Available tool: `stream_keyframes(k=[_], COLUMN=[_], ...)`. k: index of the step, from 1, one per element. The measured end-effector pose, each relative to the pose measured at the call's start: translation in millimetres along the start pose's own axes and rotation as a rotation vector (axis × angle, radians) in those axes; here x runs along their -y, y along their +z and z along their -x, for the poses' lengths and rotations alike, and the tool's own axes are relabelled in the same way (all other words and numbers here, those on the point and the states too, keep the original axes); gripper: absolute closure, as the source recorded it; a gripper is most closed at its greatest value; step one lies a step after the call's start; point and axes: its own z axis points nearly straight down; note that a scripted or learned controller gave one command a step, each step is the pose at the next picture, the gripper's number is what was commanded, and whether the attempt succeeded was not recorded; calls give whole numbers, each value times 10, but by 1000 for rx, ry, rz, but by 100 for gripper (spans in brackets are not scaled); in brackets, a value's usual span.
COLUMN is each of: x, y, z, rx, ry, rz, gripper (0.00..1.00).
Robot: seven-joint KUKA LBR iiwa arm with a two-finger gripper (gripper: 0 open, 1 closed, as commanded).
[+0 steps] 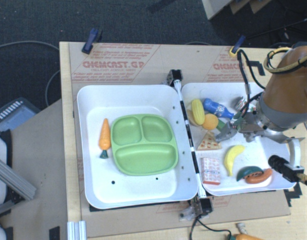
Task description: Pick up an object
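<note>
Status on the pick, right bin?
End effector low in right bin, grip state unreadable. Nothing visibly held. Nearest: orange fruit, pizza slice. Banana lies close by.

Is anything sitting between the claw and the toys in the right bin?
Nothing visible blocks it. The claw is already low in the right bin, beside the orange ball and pizza slice, with the banana just below.

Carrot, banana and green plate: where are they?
Carrot (104, 134), camera view, middle of its orange body.
Banana (233, 157), camera view, middle of its curve.
Green plate (143, 165), camera view, floor of its largest compartment.
</note>
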Motion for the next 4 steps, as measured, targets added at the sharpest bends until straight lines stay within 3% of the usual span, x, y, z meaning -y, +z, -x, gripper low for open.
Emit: stream_keyframes(k=[1, 2, 3, 4], x=[270, 268, -61, -713], y=[991, 893, 17, 19], z=[319, 317, -183, -732], rx=[1, 1, 0, 0], ry=[0, 2, -1, -1], rz=[3, 5, 1, 2], gripper=[0, 100, 100, 100])
